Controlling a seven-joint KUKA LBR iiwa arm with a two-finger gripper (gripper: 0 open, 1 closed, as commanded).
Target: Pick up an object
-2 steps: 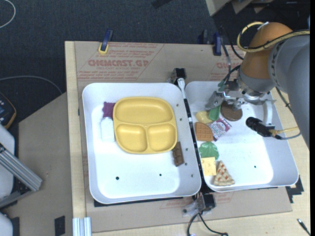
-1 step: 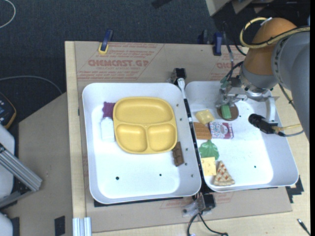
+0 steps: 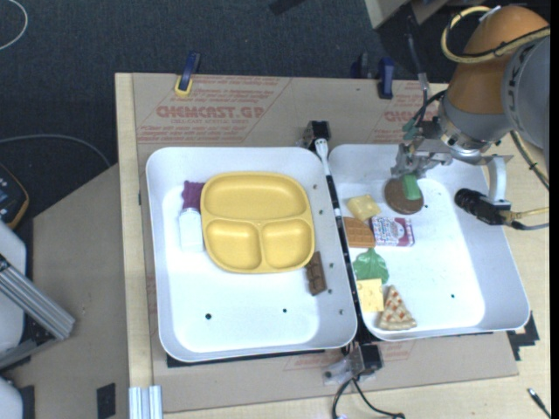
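Gripper [image 3: 410,175] sits over brown disc [image 3: 404,196] near right bin's [image 3: 489,278] back edge; arm partly hides disc, can't tell jaws' state.

This is a robotics lab. A board [image 3: 262,103] printed with a maker's name is clamped [image 3: 185,77] at 12 o'clock, under two white bins [image 3: 166,260] holding toy food. Cables [image 3: 26,24] trail over dark carpet at 10 o'clock, and metal framing [image 3: 35,308] stands at 8 o'clock.
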